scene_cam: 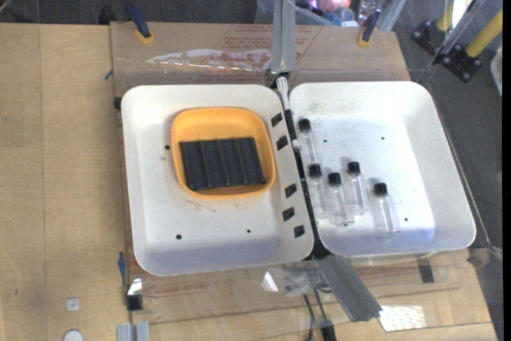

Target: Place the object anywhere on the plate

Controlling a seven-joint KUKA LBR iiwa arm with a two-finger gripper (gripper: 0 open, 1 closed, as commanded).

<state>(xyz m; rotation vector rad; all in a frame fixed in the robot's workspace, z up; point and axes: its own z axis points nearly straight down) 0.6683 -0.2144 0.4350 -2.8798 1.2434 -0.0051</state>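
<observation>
1. Lying flat on the orange plate [182, 124], within its rim: ribbed black block [222, 164].
2. Holding that plate: far bin [152, 235], away from the arm's entry side.
3. Scattered in the near bin [415, 116], on the arm's side: clear, black-capped vials [335, 196].
4. Gripper open or closed: cannot tell.

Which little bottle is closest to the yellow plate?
The bottle at the top, right beside the wall between the bins. The other three bottles lie lower and further from the yellow plate.
</observation>
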